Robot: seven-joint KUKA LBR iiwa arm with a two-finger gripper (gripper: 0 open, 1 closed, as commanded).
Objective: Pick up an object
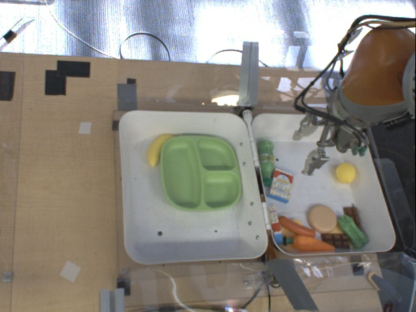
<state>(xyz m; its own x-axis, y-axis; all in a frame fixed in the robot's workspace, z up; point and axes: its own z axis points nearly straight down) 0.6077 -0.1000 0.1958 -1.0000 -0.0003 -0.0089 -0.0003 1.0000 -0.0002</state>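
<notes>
My gripper [311,147] hangs over the upper middle of the right bin [385,208]. Its two grey fingers [316,162] stand apart and open, with nothing between them. A yellow ball [346,173] lies just right of the gripper. Below and left of it sits a small red, white and blue carton [281,185]. A green bottle-shaped item [265,155] rests along the bin's left wall. Near the front lie a tan round bun [322,218], orange carrots [304,236], a brown chocolate bar [337,239] and a green pickle [353,231].
The left bin [140,233] holds a green divided plate [200,172] with a yellow banana [155,149] tucked at its upper left edge. A grey post [249,73] rises behind the divider between the bins. Cables trail across the bench at the back.
</notes>
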